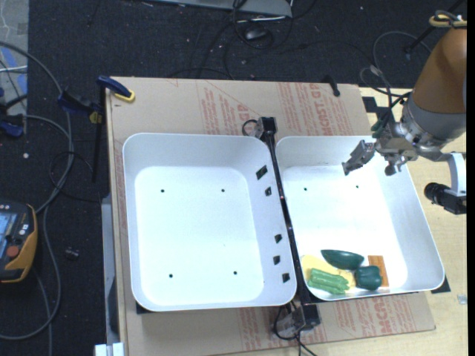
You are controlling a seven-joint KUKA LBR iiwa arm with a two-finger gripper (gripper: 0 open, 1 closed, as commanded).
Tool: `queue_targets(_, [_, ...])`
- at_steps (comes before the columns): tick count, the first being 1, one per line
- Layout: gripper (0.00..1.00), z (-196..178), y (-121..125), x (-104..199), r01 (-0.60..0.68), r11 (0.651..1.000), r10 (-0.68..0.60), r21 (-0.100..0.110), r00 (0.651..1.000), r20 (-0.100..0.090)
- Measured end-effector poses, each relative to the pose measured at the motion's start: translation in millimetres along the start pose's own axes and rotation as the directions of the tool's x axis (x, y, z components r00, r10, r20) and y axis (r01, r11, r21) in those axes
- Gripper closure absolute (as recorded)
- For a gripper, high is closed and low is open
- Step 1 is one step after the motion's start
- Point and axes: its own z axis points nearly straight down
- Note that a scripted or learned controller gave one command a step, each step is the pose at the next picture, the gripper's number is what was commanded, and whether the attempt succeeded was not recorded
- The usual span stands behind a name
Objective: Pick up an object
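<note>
Hanging open over the far end of the right bin (349,213), at about one o'clock of that bin's floor: gripper (369,165), jaws spread wide, nothing between them and nothing being touched. Hovering over bare white floor, well apart from anything worth grasping. Reaching in from three o'clock, with the grey wrist and orange band of the arm (444,65) leaning over the bin's rim.

Lying toward six o'clock from the gripper, crowded into the near end of the same bin: a dark green bowl-shaped piece (343,258), a light green ridged piece (328,280) just beside it toward seven o'clock, a green block (368,277) toward four o'clock of the bowl-shaped piece, and an orange-brown piece (377,262) touching that block. Peeking out beneath the bowl-shaped piece, something pale yellow (315,262), too covered to name.

Probably sitting bunched like that because of the bin's sloped walls funnelling loose things together. Likely making a clean grasp harder, with neighbours pressing close on each candidate.

Sitting at nine o'clock of the right bin, rims touching along a black divider: the left bin (193,228). Resting under both, a brown board (223,102).

Judging the pick as not yet begun: open jaws suiting an approach, but a move toward six o'clock being needed first.
</note>
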Motion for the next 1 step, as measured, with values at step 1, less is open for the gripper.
queue_targets(1, [0.0, -2.2, 0.9, 0.1, 0.001, 1.0, -0.001, -0.004, 1.0, 0.001])
